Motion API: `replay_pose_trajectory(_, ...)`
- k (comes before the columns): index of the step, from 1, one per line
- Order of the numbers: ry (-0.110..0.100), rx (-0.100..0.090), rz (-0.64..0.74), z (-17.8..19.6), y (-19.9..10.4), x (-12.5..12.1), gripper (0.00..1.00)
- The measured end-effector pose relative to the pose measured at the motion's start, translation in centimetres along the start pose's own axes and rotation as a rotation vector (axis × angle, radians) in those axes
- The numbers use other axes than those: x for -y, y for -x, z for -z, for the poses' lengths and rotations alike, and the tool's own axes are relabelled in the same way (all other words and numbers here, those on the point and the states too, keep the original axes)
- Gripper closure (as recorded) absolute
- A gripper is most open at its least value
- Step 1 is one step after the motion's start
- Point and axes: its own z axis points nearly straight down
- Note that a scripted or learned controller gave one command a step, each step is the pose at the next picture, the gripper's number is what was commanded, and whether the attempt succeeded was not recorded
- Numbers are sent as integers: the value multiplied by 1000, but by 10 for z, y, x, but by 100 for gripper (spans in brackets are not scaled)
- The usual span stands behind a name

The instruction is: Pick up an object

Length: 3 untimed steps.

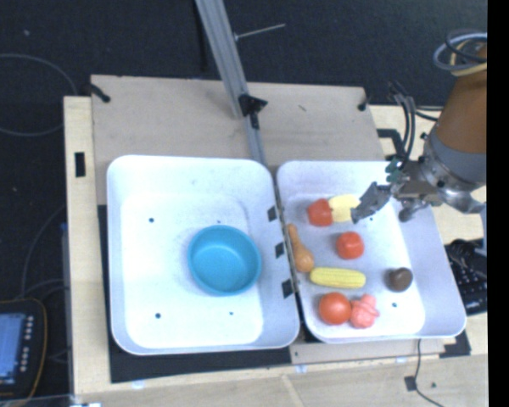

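The right bin (424,253) holds several toy foods: a red tomato (320,213) touching a pale yellow piece (344,207), a second red tomato (349,245), an orange carrot (299,251) by the left wall, a yellow corn cob (338,277), a brown round piece (398,279), a third red tomato (333,309) and a pink piece (366,310). My gripper (388,205) hangs over the bin's upper right part, open, with nothing between its fingers. Its left finger (367,203) is just right of the yellow piece.
The left bin (144,193) holds a blue bowl (225,259). A grey metal pole (225,49) slants down to the gap between the bins. Cables run at the bench's right edge (405,121).
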Motion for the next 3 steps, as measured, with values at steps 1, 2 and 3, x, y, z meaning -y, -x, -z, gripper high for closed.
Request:
replay_pose_trajectory(1, -6, 4, -5, -63, 6, 1, 0)
replay_pose_trajectory(2, -8, 2, -7, -111, 1, 5, 0)
replay_pose_trajectory(3, -7, 3, -6, -154, 4, 7, 0)
